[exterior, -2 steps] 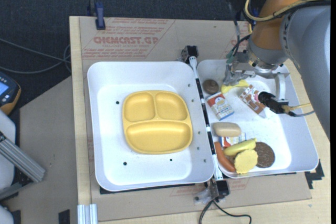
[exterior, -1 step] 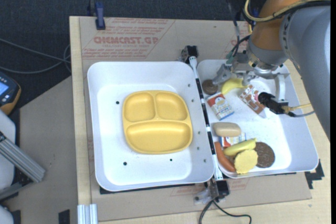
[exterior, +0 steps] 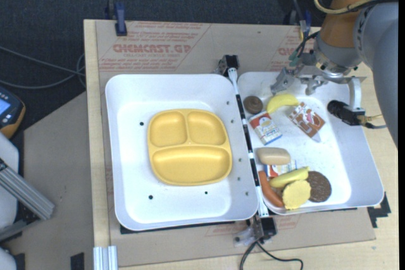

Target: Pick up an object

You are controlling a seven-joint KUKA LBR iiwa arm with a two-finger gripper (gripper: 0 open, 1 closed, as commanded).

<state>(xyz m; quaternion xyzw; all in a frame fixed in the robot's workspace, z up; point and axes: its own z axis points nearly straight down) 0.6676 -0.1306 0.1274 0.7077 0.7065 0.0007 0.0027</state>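
**Banana and toy foods spread below a raised gripper in the right bin**

Toy food items are seen scattered in the right white bin (exterior: 364, 155), all of them on the floor of that bin and none between the fingers of the gripper (exterior: 302, 82). The grey arm (exterior: 380, 28) is brought in from the right, its orange band (exterior: 348, 6) above the wrist, with the wrist bent downward over the bin's far end. The two metal fingers are seen spread apart, one slanting toward the bin's left side and the other set nearer the arm; nothing is clamped between them.

A curved yellow plastic banana (exterior: 282, 102) is found just below and slightly left of the gripper, close to the left finger, though contact cannot be confirmed. A small round brown disc (exterior: 253, 104) lies further left of the banana. A red-and-white wrapped snack packet (exterior: 306, 119) is placed below the gripper, toward the arm's side. A red-and-blue small carton (exterior: 266, 128) lies below the banana.

Well apart from the gripper, at the near end of the bin, a beige bread roll (exterior: 273, 155), a yellow corn piece (exterior: 295, 193), an orange carrot-like piece (exterior: 269, 191) and a dark brown round cookie (exterior: 319, 186) are clustered together.

In the left white bin (exterior: 126, 136), a yellow divided plastic plate (exterior: 188, 147) is set.
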